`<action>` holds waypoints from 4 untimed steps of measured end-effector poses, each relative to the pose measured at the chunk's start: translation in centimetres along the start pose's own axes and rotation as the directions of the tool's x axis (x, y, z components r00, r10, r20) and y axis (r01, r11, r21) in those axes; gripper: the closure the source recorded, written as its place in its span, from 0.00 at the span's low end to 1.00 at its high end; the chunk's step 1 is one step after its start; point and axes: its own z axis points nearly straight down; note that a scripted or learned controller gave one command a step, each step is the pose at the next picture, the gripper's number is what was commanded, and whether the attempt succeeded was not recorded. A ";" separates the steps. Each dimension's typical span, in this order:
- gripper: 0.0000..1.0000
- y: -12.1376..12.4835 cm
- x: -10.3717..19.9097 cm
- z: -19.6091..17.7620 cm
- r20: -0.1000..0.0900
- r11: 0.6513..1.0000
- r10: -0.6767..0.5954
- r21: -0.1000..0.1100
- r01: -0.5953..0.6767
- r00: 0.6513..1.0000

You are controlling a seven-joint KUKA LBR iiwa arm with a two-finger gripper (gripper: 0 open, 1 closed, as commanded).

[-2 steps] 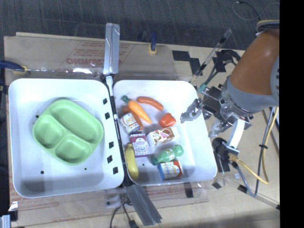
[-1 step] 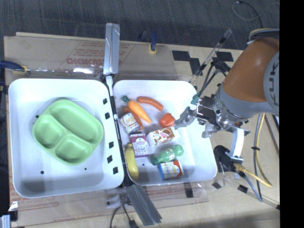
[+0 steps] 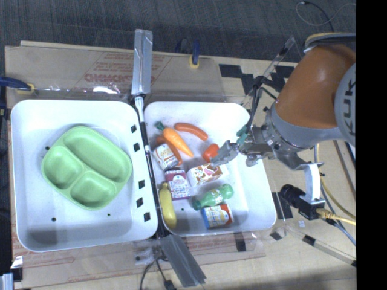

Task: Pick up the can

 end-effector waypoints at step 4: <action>0.00 4.3 -3.4 18.8 0.025 0.519 -0.854 -0.011 0.855 0.519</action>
